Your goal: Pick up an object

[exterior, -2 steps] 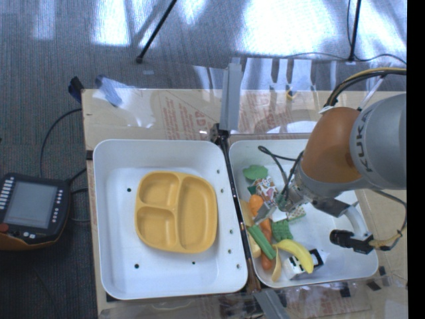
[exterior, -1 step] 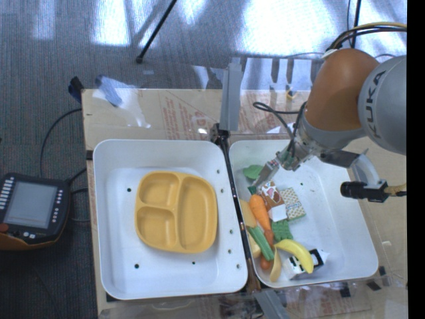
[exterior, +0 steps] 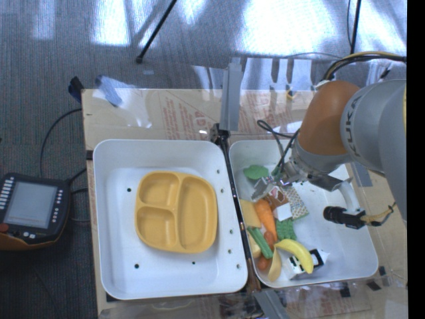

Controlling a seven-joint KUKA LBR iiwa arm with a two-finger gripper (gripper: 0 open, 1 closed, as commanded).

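Bananas and toy food [exterior: 285,241] crowd the right bin [exterior: 345,244], so the gripper [exterior: 269,186] reaches down among them; its grip state cannot be told.

Toy food pile [exterior: 275,228] in right bin [exterior: 345,244]

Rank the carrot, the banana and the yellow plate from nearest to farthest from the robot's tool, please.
Measured from the tool in the right bin:
1. Carrot, just below the tool, in the same bin.
2. Banana, farther down, near that bin's front edge.
3. Yellow plate, across the divider in the left bin.
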